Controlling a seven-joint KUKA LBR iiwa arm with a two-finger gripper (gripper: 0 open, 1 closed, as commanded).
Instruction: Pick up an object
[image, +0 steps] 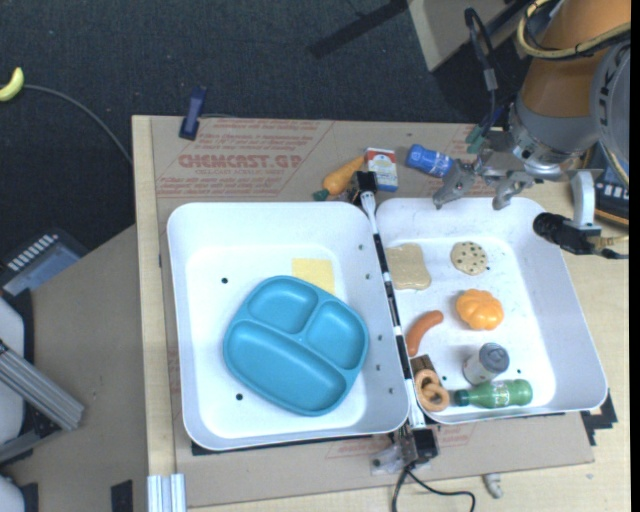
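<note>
Pale bench (110, 300) on dark carpet, two shallow white bins side by side. Nearest, in the right bin (575, 330): glossy green bottle (497, 395) lying flat, small grey can (487, 362) just behind it, brown pretzel (431, 388) at the corner. Farther back, curved red sausage (423, 328), rounded orange fruit (479, 309), speckled round cookie (468, 258), tan bread slice (408, 267). In the left bin (190, 330): smooth blue divided plate (294, 343), yellow cheese square (314, 273) behind. Beyond, gripper (484, 189) hanging over the right bin's far rim, fingers spread apart, gripping nothing. Behind the bins, loose on cardboard: blue can (430, 160), carrot (342, 177).
</note>
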